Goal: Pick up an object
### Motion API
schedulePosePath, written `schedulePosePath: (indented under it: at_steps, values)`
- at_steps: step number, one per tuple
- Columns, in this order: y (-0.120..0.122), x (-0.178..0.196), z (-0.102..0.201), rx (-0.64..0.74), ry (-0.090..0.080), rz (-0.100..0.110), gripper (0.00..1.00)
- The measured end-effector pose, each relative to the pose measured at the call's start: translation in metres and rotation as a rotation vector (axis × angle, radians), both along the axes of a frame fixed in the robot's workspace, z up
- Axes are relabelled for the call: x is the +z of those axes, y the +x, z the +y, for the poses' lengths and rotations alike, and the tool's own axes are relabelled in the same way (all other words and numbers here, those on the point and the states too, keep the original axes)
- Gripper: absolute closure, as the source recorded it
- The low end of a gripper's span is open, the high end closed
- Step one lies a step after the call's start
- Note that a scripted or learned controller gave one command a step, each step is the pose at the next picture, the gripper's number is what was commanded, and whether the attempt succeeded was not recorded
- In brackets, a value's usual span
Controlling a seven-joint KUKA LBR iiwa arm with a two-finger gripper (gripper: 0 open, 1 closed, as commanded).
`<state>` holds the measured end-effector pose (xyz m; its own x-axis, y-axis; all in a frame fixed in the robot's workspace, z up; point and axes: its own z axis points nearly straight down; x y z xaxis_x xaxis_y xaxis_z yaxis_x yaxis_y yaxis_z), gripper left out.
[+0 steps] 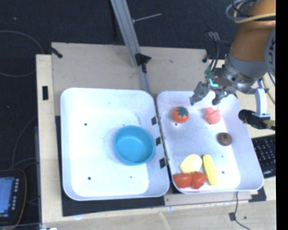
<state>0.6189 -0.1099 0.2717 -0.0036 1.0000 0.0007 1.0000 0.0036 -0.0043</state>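
Tool (208,98) spread, fingers apart, nothing between them, at 12 o'clock of the right white bin (245,169). Small pink lumpy toy (212,115) lies just beneath it at 6 o'clock. Red tomato toy (180,114) at 9 o'clock of the pink one.

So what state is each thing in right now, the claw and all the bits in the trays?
gripper: open, holding nothing, above the right bin's far edge
blue bowl: upright in the left bin
tomato: upright, stem up
pink toy: lying loose below the gripper
yellow corn: lying flat
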Motion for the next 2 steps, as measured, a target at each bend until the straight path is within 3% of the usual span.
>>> schedulePosePath:
  at_steps: [1,2]
  values:
    - [0.001,0.003,0.0,0.0,0.0,-0.006,0.0]
    - [0.001,-0.04,0.0,-0.005,-0.003,0.001,0.0]
